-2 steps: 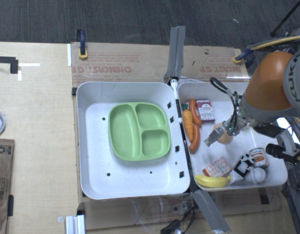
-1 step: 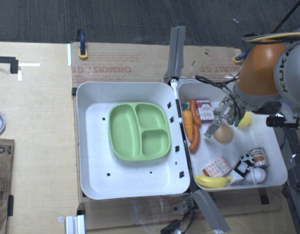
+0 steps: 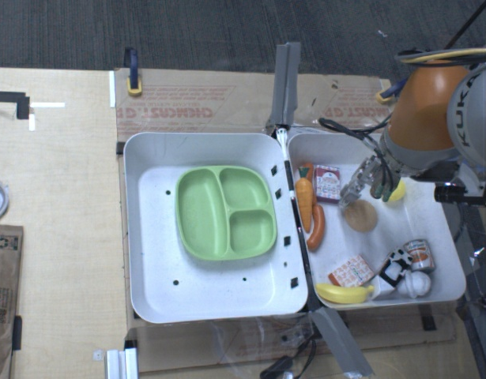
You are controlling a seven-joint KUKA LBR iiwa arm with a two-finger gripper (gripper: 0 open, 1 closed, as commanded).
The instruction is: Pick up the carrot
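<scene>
The orange carrot (image 3: 304, 199) lies lengthwise at the left edge of the right bin (image 3: 440, 227), against the wall between the two bins, with its green top at the far end. A red sausage (image 3: 315, 228) lies against its near end. My gripper (image 3: 366, 189) hangs over the middle of the right bin, right of the carrot and just above a brown potato (image 3: 359, 216). Its fingers (image 3: 354, 188) stand apart and open with nothing between them.
The right bin also holds a red box (image 3: 327, 184), a small yellow piece (image 3: 397, 192), a red-and-white carton (image 3: 352, 272), a banana (image 3: 345, 293), a can (image 3: 417, 253) and a white ball (image 3: 417, 284). In the left bin (image 3: 148, 235) sits a green divided plate (image 3: 225, 212).
</scene>
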